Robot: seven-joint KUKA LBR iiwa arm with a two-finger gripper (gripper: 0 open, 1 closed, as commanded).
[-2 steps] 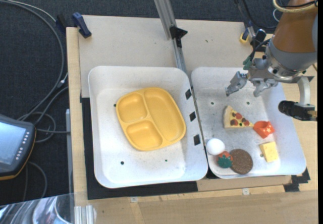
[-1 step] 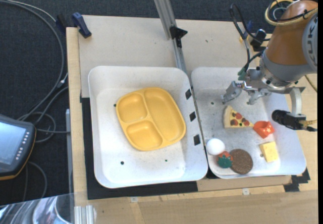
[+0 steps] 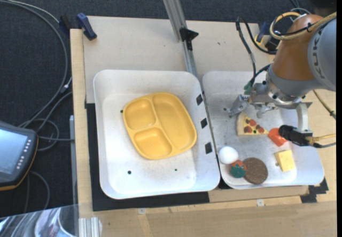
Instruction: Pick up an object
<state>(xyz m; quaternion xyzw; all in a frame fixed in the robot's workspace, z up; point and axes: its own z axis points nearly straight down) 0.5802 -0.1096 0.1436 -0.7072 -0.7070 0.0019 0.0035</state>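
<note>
1. At the far left we see black cables on dark carpet and the corner of a handheld screen unit (image 3: pixel 13 150) with an orange edge.
2. On the bench's back left corner sits a small blue clamp (image 3: pixel 86 25).
3. The left bin (image 3: pixel 107 92) holds a yellow divided plate (image 3: pixel 158 124) with three compartments; it lies flat and turned at an angle, near the bin's middle.
4. A metal post (image 3: pixel 172 1) slants down from the top and ends at the seam between the two bins.
5. In the right bin (image 3: pixel 219 89), near its front left corner, we see a white ball (image 3: pixel 228 154), and just in front of it a small red and green toy (image 3: pixel 237 168) touching a brown round disc (image 3: pixel 255 170).
6. Further back lies a pizza slice toy (image 3: pixel 251 127), and the gripper (image 3: pixel 251 107) hangs right over its back edge.
7. We cannot tell whether the fingers are parted or closed, and we see nothing held between them.
8. Right of the pizza slice lies an orange piece (image 3: pixel 276 136) beside a black part of the tool, and in front of these a yellow cheese wedge (image 3: pixel 286 160).
9. The arm (image 3: pixel 299 60), grey with its orange band, comes in from the right above the bin's back right part.
</note>
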